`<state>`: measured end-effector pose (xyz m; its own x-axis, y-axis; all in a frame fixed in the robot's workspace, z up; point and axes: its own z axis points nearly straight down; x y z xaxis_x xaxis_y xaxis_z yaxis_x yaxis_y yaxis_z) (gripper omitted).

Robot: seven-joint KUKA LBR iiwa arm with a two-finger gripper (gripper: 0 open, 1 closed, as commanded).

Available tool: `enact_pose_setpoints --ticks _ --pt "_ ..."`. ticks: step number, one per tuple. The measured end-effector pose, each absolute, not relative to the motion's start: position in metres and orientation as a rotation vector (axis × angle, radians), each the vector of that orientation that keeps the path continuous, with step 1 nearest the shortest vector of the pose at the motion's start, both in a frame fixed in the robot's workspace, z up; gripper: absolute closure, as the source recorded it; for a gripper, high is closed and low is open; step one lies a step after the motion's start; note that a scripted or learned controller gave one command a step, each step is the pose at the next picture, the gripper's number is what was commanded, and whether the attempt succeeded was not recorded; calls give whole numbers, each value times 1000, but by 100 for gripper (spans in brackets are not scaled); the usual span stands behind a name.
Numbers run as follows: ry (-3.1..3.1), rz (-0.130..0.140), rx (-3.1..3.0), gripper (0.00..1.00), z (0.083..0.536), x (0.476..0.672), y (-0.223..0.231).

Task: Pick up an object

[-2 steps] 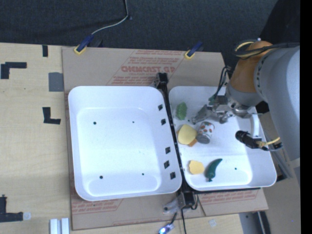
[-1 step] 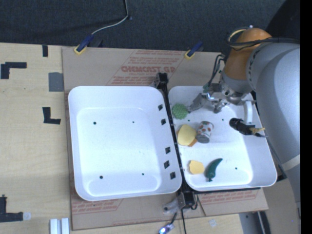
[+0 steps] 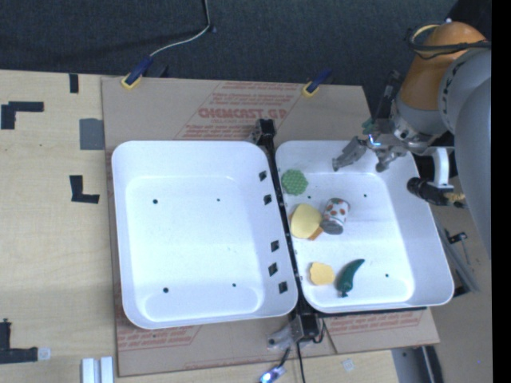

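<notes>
Clutter: your right bin (image 3: 415,238) carries five things, all below-left of the jaws (image 3: 361,156).
Green disc (image 3: 295,182): nearest, left of the jaws and a little lower, by the divider.
Patterned cup (image 3: 335,214): on its side just below the jaws, touching the yellow round piece (image 3: 304,222) on its left.
Small yellow piece (image 3: 321,274): further down, beside the dark green pepper (image 3: 350,276).
Left bin (image 3: 192,230): well apart to the left.
In the way: you have open space under the fingers; bin's back rim close.
Jaws: spread apart, fingers splayed, gripping nothing, above the right bin's upper edge.
Table (image 3: 48,214): cardboard sheet under both bins.
</notes>
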<state>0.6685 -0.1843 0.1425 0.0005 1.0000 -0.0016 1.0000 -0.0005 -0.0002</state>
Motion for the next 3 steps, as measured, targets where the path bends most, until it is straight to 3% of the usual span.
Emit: enact_pose_setpoints --ticks 1,2,3 --pt "2233 -7 2222 0 98 667 -130" --pt "2231 -11 2223 100 107 667 -132" --pt "2217 10 2210 100 356 671 -121"
